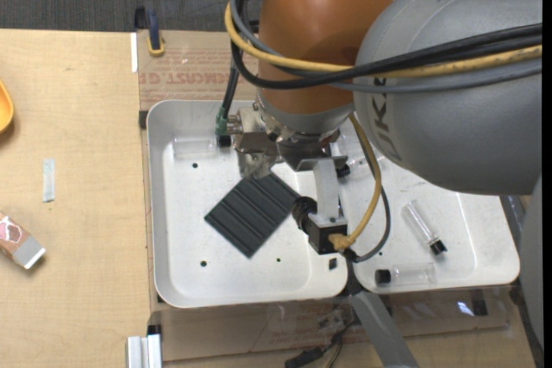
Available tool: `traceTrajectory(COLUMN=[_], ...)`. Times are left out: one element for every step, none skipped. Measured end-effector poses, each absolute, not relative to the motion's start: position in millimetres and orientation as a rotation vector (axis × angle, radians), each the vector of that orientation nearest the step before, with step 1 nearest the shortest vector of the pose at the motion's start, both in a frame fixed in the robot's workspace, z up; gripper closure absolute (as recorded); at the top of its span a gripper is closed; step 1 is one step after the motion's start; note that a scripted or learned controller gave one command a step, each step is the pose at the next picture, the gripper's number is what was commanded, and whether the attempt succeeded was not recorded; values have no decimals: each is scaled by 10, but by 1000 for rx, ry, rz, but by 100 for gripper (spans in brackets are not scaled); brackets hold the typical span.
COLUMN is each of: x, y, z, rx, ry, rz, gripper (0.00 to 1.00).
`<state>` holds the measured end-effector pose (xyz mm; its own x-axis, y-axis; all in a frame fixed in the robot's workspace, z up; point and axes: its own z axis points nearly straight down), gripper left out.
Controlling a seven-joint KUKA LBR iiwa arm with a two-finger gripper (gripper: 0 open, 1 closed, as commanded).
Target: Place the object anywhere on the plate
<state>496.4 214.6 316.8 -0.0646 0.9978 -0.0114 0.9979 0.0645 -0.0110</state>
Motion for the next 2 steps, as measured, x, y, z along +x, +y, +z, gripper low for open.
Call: traceTrajectory(x=[4774, 4774], y=[1308, 2119], z=[2637, 2335], rx=[2202, 1877], ry=[2243, 2522], rz=[-9, -8], gripper=[100, 100])
